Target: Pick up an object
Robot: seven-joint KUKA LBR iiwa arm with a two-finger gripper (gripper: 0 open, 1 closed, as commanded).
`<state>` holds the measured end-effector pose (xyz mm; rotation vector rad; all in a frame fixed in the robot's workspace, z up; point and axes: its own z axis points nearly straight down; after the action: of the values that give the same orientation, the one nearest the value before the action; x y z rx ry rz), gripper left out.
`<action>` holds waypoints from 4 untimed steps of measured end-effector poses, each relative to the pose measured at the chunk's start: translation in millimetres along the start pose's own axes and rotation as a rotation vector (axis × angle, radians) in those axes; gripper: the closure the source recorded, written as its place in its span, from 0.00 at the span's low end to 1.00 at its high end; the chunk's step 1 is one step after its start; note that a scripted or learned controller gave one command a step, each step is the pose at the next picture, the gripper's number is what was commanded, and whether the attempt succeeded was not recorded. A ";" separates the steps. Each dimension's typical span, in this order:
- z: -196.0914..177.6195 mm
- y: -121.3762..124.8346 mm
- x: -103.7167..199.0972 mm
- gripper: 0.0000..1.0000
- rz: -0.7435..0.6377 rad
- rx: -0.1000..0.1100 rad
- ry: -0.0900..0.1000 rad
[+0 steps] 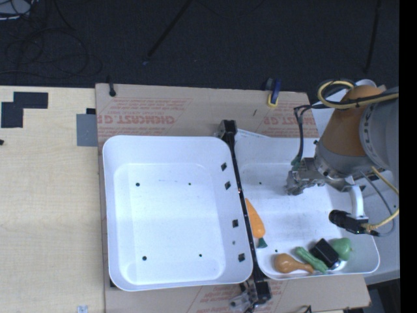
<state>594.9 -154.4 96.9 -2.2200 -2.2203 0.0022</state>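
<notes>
Approach step: pincer (298,182) hung over right bin (280,175), its opening impossible to tell, holding nothing visible; next move likely needed descent toward orange carrot (255,222).

A pale wooden bench (45,214) carries a brown cardboard sheet (189,113). Two shallow white bins (114,175) sit side by side on it.

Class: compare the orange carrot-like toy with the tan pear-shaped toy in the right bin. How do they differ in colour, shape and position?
Colour: the carrot-like toy is bright orange; the pear-shaped toy is duller tan.
Shape: the carrot-like toy is long and tapered; the pear-shaped toy is rounded with a narrow neck.
Position: the carrot-like toy lies along the right bin's left wall; the pear-shaped toy lies at the near edge, beside green pieces.
Both lie apart from the gripper.
</notes>
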 end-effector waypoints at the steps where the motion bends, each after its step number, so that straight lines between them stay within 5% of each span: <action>1: -9.2 -0.6 -1.1 1.00 0.001 0.002 0.000; 2: 10.5 -4.8 42.4 1.00 -0.002 0.002 0.001; 3: 0.1 -5.0 40.3 1.00 0.001 0.003 0.001; 4: -159.5 -47.6 92.2 1.00 -0.005 -0.012 0.002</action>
<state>547.7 -62.3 256.5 -2.2188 -2.2312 -0.0127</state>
